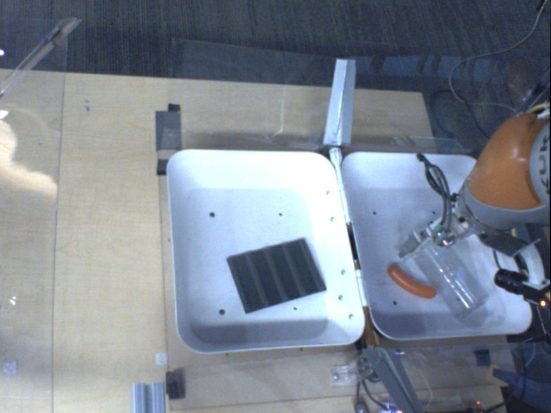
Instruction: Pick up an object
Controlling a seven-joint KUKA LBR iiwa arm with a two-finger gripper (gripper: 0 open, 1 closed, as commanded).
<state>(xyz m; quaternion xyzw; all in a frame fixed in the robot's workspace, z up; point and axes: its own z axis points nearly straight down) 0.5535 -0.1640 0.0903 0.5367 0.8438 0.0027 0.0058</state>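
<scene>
In the right bin (379, 317), at the frame's lower right, the pincer (428, 241) hangs just above an orange sausage (411, 282) and beside a clear cup (452, 278) lying on its side. Whether it is open or closed, I cannot tell. A dark ribbed pad (275, 274) lies in the left bin (198, 188) on the desk (86, 231).

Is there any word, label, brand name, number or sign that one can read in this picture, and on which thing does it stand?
There is no readable text.
Dark ridged panel in the left bin: ridges, no writing.
Orange sausage-shaped object in the right bin: no marking.
Clear plastic cup beside it: no label to make out.
Arm's orange band: plain.
</scene>
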